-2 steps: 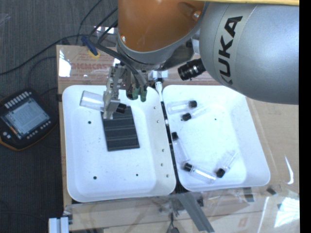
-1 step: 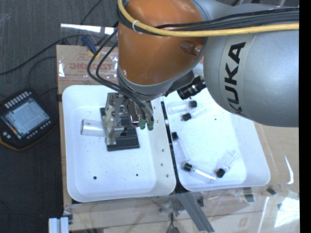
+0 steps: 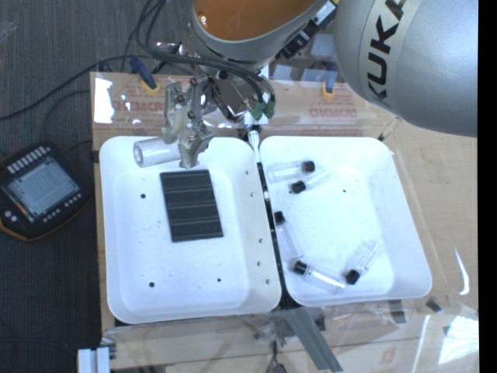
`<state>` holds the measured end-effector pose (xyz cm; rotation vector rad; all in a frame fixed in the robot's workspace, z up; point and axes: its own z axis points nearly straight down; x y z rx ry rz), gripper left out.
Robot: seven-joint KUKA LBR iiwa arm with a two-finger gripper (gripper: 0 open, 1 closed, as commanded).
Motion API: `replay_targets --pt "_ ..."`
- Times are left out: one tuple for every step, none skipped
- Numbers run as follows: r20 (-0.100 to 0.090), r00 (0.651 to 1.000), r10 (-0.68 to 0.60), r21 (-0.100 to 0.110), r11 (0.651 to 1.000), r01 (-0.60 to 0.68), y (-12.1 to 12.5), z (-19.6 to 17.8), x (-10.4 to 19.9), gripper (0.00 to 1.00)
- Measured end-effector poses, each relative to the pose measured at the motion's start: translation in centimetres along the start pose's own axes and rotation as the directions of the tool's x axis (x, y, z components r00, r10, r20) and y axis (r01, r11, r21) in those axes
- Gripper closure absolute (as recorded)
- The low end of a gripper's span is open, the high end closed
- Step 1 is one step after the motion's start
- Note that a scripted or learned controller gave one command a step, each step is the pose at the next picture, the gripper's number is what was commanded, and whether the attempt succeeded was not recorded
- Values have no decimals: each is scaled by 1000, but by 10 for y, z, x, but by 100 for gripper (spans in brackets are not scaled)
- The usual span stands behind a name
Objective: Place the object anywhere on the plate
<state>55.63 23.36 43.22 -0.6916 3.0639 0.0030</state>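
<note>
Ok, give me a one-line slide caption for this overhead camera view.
Pincer at a white tube above the black ridged plate in the left bin; clear vials lie in the right bin.

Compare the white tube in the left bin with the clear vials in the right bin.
The white tube is opaque and thicker; the clear vials are see-through and slimmer with black caps. The white tube lies alone at the left bin's far edge, beside the end effector and above the black ridged plate; the clear vials lie scattered across the right bin. All lie flat.
</note>
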Motion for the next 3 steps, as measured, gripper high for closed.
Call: replay_targets --pt "-1 956 292 -1 956 -292 -36 1 -77 100" --pt "-1 774 634 1 774 -634 -49 1 -103 100" --pt "-1 891 455 3 891 -455 -46 1 -96 100"
